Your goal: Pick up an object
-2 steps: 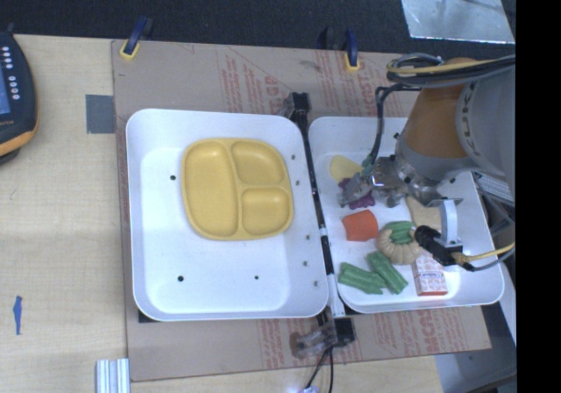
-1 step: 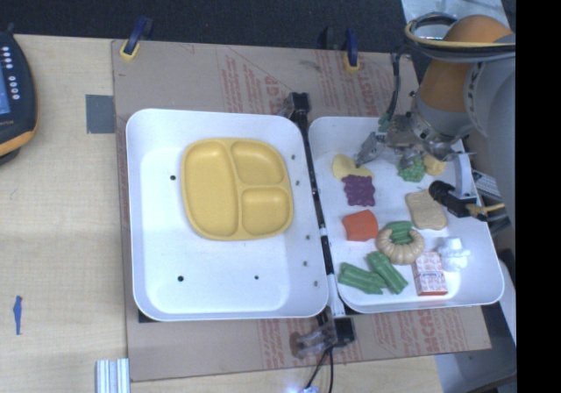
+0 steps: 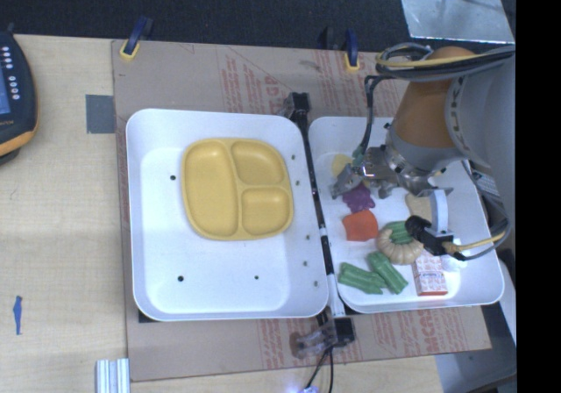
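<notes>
Several toys point(image 3: 375, 275) crowd the right bin point(image 3: 491, 286) beneath the pincer point(image 3: 349, 179).

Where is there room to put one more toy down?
The left bin has bare floor below and left of the yellow tray. The right bin is crowded: purple toy, orange block, green pieces and the gripper.

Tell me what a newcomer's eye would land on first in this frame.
The yellow divided plate stands out, lying alone in the left bin. Next comes the grey arm with its orange band, reaching from the right over the right bin, its gripper low near the purple toy. Below that sit an orange piece and green pieces, clustered together.
</notes>
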You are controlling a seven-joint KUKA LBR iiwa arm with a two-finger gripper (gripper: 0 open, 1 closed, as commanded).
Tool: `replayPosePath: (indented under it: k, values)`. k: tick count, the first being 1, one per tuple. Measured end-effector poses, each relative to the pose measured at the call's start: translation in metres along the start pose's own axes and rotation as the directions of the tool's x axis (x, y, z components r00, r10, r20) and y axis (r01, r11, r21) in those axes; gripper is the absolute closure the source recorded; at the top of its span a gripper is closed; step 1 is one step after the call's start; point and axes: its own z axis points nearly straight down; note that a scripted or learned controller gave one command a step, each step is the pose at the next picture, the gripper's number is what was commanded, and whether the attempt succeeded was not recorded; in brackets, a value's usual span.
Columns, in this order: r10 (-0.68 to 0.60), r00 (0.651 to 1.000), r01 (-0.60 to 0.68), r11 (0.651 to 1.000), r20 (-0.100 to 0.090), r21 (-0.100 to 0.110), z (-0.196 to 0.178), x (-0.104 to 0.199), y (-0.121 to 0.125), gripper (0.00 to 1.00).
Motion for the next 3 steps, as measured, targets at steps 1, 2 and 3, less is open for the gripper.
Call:
replayPosePath:
  k: [1,2,3]
  values:
    - [0.009,1.0,-0.009,1.0,0.002,0.002,0.001,-0.031,-0.087,0.0]
    - [0.006,1.0,-0.006,1.0,0.001,-0.002,0.001,-0.014,-0.097,0.0]
    - [0.006,1.0,-0.006,1.0,0.002,-0.004,-0.01,-0.016,-0.096,1.0]
